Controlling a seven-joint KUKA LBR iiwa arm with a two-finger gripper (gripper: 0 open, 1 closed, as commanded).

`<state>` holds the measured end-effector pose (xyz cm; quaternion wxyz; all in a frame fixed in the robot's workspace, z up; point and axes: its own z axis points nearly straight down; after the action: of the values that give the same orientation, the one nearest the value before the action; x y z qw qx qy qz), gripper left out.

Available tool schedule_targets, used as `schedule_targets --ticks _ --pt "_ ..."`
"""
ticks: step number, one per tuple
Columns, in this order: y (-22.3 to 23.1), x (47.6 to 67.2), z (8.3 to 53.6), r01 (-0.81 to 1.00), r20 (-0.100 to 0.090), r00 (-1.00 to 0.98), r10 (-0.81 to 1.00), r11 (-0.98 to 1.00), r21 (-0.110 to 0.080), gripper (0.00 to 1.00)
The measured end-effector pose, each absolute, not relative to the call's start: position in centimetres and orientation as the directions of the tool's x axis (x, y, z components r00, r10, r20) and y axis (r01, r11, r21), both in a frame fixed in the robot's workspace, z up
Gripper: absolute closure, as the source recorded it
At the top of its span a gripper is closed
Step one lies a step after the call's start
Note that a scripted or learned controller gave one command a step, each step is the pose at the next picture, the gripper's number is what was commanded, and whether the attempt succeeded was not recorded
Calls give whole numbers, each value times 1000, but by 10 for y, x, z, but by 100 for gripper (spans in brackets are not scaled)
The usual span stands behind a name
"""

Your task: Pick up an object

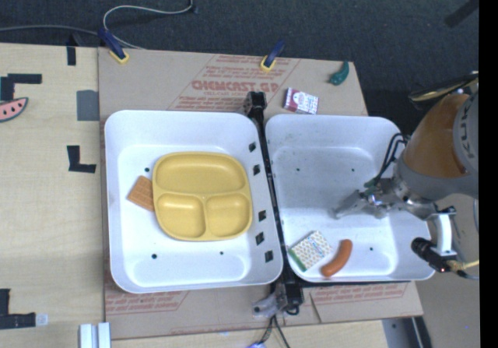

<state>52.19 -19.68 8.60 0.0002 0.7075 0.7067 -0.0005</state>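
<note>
Two white bins (124, 183) on cardboard-covered bench (226, 86).

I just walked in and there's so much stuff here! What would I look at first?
Most likely the big yellow tray with three sections, lying in the left bin with a small brown waffle-like piece peeking out at its left edge. Next, the robot's gripper over the right bin, and near that bin's front edge an orange sausage beside a small patterned packet.
</note>
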Motion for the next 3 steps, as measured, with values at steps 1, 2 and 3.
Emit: schedule_targets --ticks 1,2,3 --pt "-197 523 96 1000 -5 1 1000 -1 5 100" --pt "-197 524 105 1000 -4 1 1000 -1 4 100" --pt "-196 524 115 1000 -3 0 1000 0 4 100"
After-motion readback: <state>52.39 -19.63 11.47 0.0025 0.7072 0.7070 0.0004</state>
